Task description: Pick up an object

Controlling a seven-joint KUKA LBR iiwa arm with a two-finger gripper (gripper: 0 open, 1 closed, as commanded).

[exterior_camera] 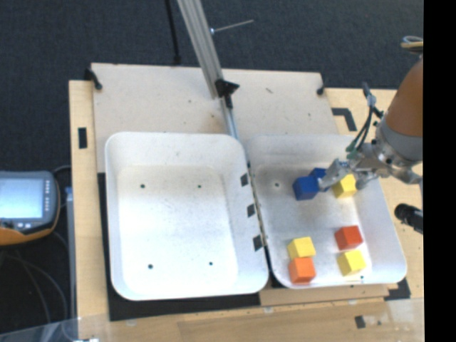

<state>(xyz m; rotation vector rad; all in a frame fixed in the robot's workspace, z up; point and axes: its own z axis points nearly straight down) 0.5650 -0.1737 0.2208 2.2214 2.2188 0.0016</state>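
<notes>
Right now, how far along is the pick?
Done: the gripper is down in the right bin, between the blue block and a yellow block. In hand: nothing visibly gripped. Left: grasp and lift one; both blocks look still on the bin floor.

We look down from one fixed camera set high above the pale wooden table point(178, 98) — tilted rather than straight overhead, so the far edge sits toward the top of the view and the near edge at the bottom. The view is wide enough to take in both shallow white plastic bins — the left bin point(121, 212) and the right bin point(381, 219) — together with dark carpeted floor point(85, 20) beyond the table. The grey robot arm with its orange band point(407, 112) enters from the right edge. A slanted aluminium rail point(199, 34) rises toward us near top centre.
</notes>
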